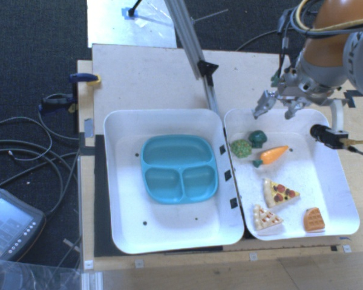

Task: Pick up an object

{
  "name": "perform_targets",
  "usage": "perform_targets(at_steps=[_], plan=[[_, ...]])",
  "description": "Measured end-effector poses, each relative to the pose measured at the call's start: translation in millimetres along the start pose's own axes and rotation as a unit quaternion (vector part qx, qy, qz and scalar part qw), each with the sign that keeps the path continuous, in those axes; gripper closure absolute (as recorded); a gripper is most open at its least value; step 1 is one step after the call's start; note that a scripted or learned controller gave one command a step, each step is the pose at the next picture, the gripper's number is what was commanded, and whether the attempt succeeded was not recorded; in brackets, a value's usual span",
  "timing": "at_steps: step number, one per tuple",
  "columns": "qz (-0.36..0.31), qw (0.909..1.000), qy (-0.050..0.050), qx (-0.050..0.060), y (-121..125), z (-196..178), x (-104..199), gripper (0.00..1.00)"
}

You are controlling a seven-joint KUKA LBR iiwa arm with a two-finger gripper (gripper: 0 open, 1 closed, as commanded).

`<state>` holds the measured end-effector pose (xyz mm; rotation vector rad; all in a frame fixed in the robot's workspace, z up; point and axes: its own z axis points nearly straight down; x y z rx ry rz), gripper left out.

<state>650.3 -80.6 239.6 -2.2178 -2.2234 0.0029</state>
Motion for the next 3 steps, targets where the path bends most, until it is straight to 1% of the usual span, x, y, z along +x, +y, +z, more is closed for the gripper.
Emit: perform_targets(at_steps=[2,3], plan=[[0.001,1.0,0.0,0.0,13.9,99.9,-13.5,0.0],[0.001,1.0,0.0,-0.003,15.8,85.2,-13.0,1.0]])
